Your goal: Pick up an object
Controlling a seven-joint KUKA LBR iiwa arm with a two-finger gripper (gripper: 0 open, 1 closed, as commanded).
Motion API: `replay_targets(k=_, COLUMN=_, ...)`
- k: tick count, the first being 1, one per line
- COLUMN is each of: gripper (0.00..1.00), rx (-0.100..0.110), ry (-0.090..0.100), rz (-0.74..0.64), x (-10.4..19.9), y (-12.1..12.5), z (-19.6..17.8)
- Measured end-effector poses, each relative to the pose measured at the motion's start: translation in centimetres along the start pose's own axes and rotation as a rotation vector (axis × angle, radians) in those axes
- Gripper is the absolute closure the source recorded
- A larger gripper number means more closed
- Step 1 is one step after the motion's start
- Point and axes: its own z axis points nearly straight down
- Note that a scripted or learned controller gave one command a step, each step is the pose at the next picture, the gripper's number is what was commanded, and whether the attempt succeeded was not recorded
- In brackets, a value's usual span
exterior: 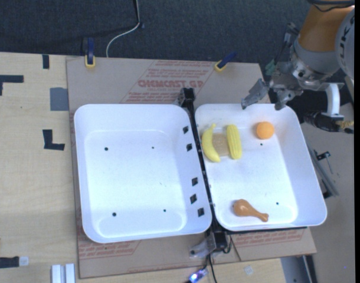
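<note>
- The gripper [266, 95] hangs over the far rim of the right bin [307, 175], its two fingers spread wide apart with nothing between them.
- The orange ball [264, 130] is the nearest candidate: it lies in the far part of that bin, just nearer the camera than the fingers and almost under the gap between them. Being round, it has no long axis, so I judge any finger heading would suit it.
- The banana [210, 144] and the corn cob [234, 141] lie side by side, close together, to the view's left of the ball near the divider between the bins. Both run roughly far-to-near; the banana curves, its near end bending towards the cob.
- The toy drumstick [248, 210] sits well apart, at the bin's near end, its long axis crossing the view, fat end left, thin bone end right.
- The left bin [88, 175] is further off still.
</note>
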Motion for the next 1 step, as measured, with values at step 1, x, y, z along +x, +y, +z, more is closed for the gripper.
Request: replay_targets(k=1, gripper=0.0, rx=0.011, ry=0.002, rz=-0.002, x=3.75, y=1.69, z=10.41)
